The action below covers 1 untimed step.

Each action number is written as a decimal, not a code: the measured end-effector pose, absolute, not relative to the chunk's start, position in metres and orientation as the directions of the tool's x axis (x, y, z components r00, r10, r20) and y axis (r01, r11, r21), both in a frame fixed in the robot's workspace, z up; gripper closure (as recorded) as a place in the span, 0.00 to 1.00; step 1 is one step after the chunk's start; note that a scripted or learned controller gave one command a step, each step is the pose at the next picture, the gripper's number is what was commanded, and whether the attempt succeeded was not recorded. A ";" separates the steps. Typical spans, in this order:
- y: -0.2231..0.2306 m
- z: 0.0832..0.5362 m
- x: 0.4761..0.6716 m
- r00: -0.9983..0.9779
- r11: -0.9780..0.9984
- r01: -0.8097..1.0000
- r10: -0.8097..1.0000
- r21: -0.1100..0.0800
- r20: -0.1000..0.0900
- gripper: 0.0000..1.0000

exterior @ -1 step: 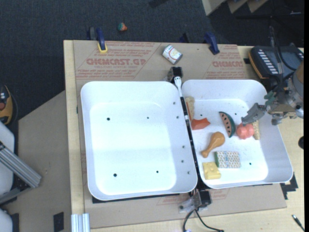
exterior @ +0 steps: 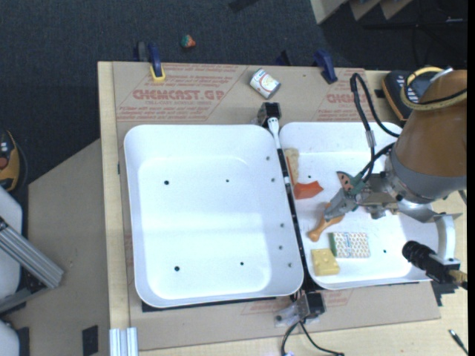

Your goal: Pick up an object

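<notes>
Reaching into right bin [exterior: 386, 136], left bin [exterior: 148, 147] ignored.
Red piece [exterior: 308, 190] near its left wall, orange stick [exterior: 320, 227] beneath gripper [exterior: 343, 196]; finger state cannot tell. Judgement: descend squarely over stick, avoid patterned card [exterior: 350, 244], yellow block [exterior: 324, 261] at front edge.

The right bin [exterior: 326, 133] contains five loose objects. A tan strip [exterior: 291, 165] lies lengthwise along the bin's left wall. Just beside it, toward the bin's middle, lies a flat orange-red piece [exterior: 309, 190]. An orange stick [exterior: 321, 227] lies tilted on the bin floor, its lower end near the left wall. A small rectangular packet [exterior: 350, 245] with a speckled pattern lies flat, near the stick. A yellow block [exterior: 324, 261] rests near the bin's front edge, just beside the packet.
</notes>
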State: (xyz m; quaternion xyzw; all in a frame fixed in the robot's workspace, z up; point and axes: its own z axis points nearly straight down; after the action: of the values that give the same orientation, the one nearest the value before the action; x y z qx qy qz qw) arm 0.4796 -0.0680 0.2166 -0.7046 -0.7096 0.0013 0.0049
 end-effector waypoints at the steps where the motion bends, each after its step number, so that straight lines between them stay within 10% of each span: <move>1: -0.101 0.121 0.504 0.003 -0.003 1.000 1.000 -0.009 0.001 0.00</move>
State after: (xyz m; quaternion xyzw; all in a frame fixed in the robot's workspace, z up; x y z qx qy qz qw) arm 0.5037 -0.1005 0.1211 -0.7080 -0.7062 0.0029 0.0036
